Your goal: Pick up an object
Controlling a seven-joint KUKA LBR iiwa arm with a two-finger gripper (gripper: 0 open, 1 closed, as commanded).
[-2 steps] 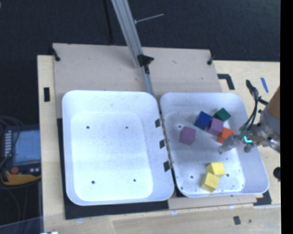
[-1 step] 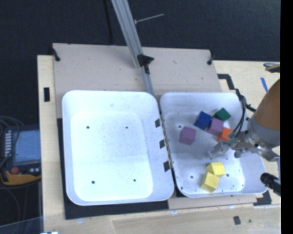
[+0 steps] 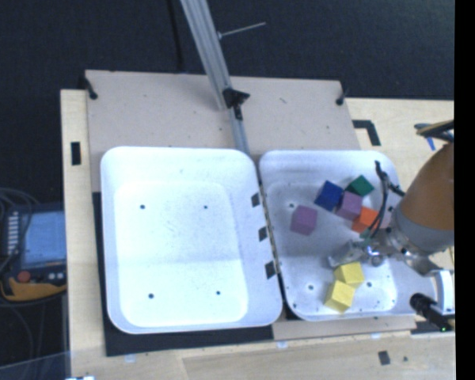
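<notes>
- Blocks sit scattered in the right bin [image 3: 301, 172], which serves as the landmark for everything below
- Near that bin's far right corner, a blue cube [image 3: 329, 195], a green cube [image 3: 361, 186], a mauve cube [image 3: 351, 205] and an orange cube [image 3: 366, 218] crowd together, touching or nearly so
- A second purple cube [image 3: 303, 219] lies alone toward the bin's middle, apart from that cluster
- Two yellow cubes rest near the bin's front edge: one [image 3: 351, 273] just behind the other [image 3: 340, 294], close together
- The arm [image 3: 427, 204] leans in over the bin's right rim, and its gripper [image 3: 362, 254] hangs low between the orange cube and the nearer-back yellow cube
- Whether its fingers are spread or closed, I cannot tell from here; nothing is visibly between them
- The left bin [image 3: 182, 236] lies just beside the right bin, their rims touching
</notes>
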